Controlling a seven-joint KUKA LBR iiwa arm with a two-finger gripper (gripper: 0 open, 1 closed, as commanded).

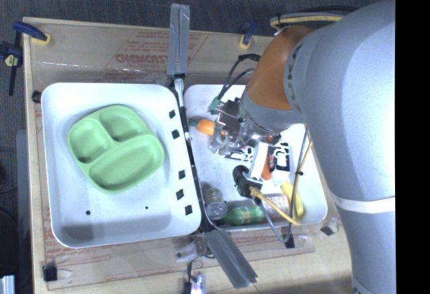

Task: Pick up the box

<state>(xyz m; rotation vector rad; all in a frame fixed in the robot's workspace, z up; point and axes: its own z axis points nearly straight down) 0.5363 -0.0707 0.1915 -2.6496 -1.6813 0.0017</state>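
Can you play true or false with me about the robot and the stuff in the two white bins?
1. The green plate lies in the left bin. True.
2. The box is in the same bin as the green plate. False: the box lies in the right bin, partly under the arm.
3. The pincer is over the right bin. True.
4. The green plate has three compartments. True.
5. The can stands on the green plate. False: it lies in the right bin, near the front, next to a green bottle.
6. The arm has a blue band. False: the band is orange.
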